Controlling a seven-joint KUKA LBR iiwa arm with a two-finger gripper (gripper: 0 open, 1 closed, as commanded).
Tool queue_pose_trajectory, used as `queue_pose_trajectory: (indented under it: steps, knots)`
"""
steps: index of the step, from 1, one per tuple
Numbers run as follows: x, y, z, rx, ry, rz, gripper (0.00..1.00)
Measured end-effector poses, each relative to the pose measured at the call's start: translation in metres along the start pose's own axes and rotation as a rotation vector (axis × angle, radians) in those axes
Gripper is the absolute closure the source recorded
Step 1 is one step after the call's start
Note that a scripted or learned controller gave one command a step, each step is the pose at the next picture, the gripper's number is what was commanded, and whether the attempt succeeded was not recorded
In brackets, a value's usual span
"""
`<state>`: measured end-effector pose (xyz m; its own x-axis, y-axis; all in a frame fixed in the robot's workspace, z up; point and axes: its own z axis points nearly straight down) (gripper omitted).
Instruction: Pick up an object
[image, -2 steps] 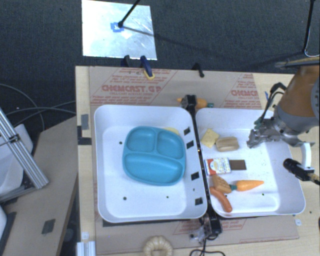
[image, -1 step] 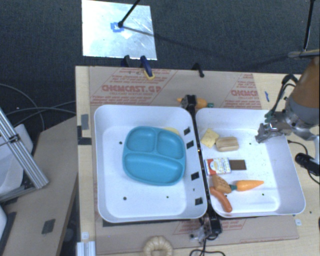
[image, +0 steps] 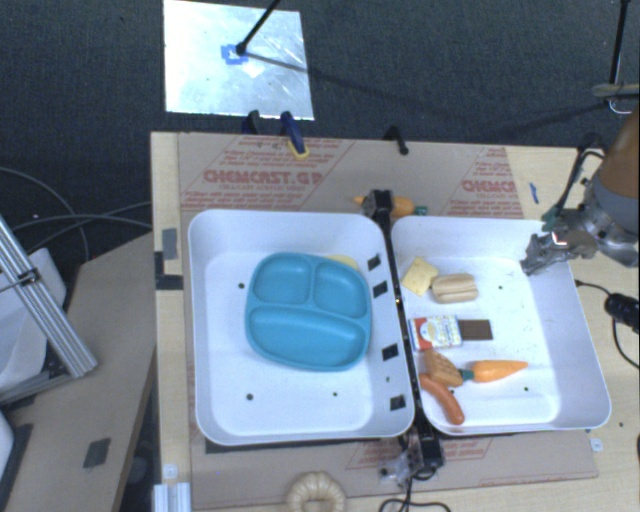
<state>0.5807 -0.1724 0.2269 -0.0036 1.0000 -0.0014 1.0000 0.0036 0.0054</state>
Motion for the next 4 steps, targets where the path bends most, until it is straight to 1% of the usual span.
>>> queue_pose_trajectory:
  steps: [1, 2, 3, 4]
  knots:
    - [0.050, 0.008, 0.010, 0.003, 0.002, -0.006, 1.00]
    - [0.103, 0.020, -0.005, 0.002, 0.004, -0.007, 1.00]
    - [0.156, 0.036, 0.010, 0.003, 0.003, -0.006, 1.00]
    - [0.168, 0.037, -0.002, 0.003, 0.002, -0.003, 1.00]
